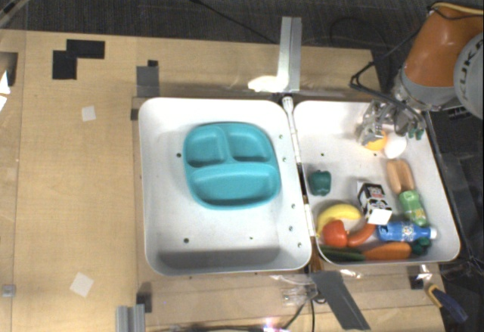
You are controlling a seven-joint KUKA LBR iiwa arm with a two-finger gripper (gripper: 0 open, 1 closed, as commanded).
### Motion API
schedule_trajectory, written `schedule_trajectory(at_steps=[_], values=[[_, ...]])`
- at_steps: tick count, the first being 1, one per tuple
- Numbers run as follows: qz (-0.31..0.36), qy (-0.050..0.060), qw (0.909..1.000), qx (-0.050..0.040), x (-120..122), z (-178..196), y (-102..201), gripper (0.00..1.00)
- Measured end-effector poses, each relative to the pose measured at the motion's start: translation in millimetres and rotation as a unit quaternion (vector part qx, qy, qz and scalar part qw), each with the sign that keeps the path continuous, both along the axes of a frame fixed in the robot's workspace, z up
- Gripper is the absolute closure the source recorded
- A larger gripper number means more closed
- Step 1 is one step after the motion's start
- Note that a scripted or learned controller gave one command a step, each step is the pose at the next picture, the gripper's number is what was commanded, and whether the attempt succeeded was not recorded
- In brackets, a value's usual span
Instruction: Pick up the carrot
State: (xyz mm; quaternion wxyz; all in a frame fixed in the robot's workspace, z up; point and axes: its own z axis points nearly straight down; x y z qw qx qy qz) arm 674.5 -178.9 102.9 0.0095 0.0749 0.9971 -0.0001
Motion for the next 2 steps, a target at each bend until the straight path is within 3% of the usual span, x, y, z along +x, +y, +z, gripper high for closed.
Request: schedule_trajectory(at_steps=[1, 2], values=[[-0.109, 0.003, 0.9941, 0.0019, -45.0, 73.0, 31.8, 1.0], [-0.19, 0.006, 0.9819, 0.0042, -63.3, 83.7, 113.7, 1.0]])
